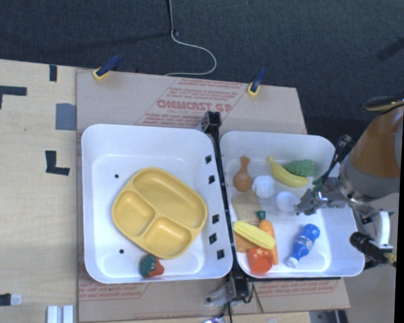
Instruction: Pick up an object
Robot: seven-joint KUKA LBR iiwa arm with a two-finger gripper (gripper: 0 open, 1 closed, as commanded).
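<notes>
Above the right bin (324, 145), the hand (308, 202) hangs near a banana (285, 173).

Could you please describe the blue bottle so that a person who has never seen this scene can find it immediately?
Look at the right bin, the one the grey arm reaches over. Near its front right corner lies the blue bottle, tilted, with its white cap toward the front edge. It is the only blue thing there; its neighbours on the left, the corn cob and carrot, are yellow and orange.
</notes>
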